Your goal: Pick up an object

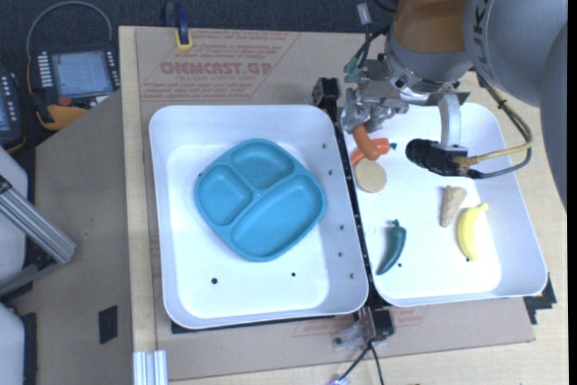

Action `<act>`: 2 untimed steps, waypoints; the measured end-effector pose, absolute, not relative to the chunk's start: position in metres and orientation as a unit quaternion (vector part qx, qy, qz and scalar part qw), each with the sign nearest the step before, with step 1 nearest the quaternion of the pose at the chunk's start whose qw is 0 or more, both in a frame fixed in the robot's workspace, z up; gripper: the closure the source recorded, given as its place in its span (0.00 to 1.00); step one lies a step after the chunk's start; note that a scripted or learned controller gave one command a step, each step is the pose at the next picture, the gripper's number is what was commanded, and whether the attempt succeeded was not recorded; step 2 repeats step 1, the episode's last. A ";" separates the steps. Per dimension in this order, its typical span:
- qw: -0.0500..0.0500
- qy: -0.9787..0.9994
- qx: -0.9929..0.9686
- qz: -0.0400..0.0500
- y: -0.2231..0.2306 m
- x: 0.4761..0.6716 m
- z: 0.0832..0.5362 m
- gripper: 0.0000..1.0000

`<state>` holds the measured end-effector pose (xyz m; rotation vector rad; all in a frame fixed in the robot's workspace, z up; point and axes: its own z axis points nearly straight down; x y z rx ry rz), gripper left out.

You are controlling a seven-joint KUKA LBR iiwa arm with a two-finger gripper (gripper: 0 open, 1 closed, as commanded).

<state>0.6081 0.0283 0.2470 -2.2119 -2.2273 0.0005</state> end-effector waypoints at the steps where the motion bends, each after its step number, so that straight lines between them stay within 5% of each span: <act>1: 0.001 -0.709 -0.705 0.001 0.075 0.616 0.229 1.00; 2: 0.001 -0.709 -0.705 0.001 0.075 0.616 0.229 1.00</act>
